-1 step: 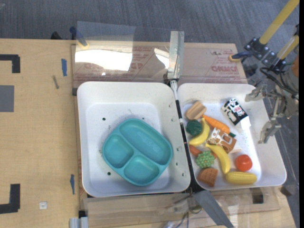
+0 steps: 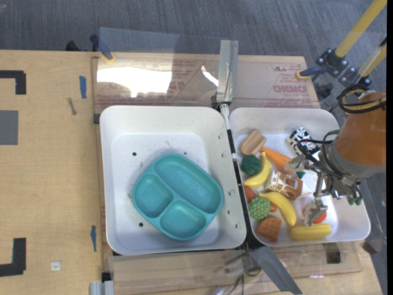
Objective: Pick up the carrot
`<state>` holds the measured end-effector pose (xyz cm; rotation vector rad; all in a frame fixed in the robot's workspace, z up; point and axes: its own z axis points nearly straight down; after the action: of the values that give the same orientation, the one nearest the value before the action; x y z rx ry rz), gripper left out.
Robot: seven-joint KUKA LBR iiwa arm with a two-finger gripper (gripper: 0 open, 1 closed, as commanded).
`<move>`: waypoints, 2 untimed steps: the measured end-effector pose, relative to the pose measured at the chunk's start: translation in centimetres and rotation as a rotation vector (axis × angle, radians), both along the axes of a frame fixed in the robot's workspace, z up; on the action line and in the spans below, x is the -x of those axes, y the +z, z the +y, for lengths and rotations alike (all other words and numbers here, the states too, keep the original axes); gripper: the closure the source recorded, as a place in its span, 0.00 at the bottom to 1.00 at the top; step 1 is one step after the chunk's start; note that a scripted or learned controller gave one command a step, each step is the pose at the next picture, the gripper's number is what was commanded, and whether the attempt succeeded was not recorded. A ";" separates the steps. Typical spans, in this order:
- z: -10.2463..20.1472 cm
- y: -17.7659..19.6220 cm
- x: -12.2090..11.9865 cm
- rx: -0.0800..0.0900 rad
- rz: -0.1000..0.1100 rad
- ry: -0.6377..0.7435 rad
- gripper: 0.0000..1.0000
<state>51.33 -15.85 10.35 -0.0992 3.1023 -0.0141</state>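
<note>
The carrot [image 2: 277, 158] is an orange toy lying at a slant in the upper middle of the right bin [image 2: 355, 229], between a tan bread roll [image 2: 252, 142] and a printed snack box [image 2: 286, 184]. My gripper [image 2: 317, 208] hangs low over the right part of that bin, to the right of and nearer the front than the carrot, and apart from it. Its tip is right above a small orange-red piece [image 2: 320, 214]. The grey arm with the orange band [image 2: 363, 141] hides the bin's right edge.
The right bin also holds two yellow bananas [image 2: 260, 174] [image 2: 283, 205], a yellow piece [image 2: 310, 231], green toys [image 2: 250, 163] [image 2: 259, 208], a waffle-like piece [image 2: 269, 227] and a black-and-white item [image 2: 299, 135]. A teal divided plate [image 2: 178, 195] lies in the left bin [image 2: 116, 165].
</note>
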 end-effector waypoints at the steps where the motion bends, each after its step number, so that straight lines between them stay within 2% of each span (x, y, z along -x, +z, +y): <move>1: 5.1 -1.3 -0.9 -0.009 0.016 -0.169 0.00; 2: 3.0 -1.8 -7.8 -0.017 0.028 -0.475 0.00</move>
<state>59.16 -12.85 8.57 0.6403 3.0680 -0.0002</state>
